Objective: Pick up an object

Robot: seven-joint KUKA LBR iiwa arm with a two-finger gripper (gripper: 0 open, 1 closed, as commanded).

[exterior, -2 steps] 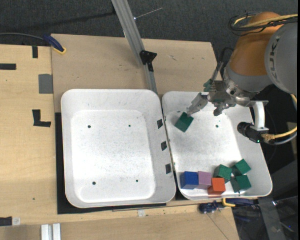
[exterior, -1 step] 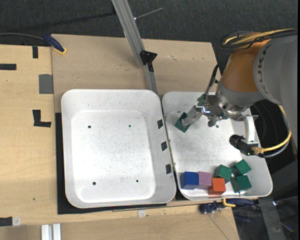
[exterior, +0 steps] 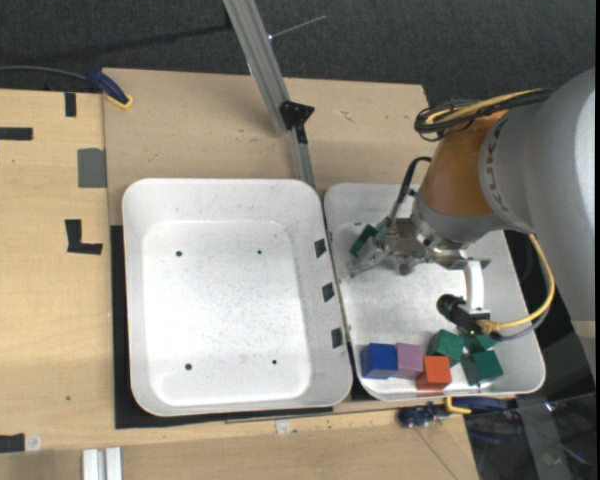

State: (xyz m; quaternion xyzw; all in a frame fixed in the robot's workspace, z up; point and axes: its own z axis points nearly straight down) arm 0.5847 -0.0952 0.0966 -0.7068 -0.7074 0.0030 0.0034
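A: Near edge of the right bin first. What lies there?

B: A row along that edge: a blue block, a lilac block touching it, an orange block just beside that, then two green blocks, one behind the orange and one toward the bin's near right corner.

A: And the gripper?

B: The gripper sits farther back, over the bin's left wall, well apart from that row. A small green piece shows at its tip, touching it. Whether the fingers are parted or clamped on it, I cannot tell; the wrist hides them.

A: The left bin?

B: White floor with four dark dots. Beyond it, a metal rail slants across the bench's far edge.
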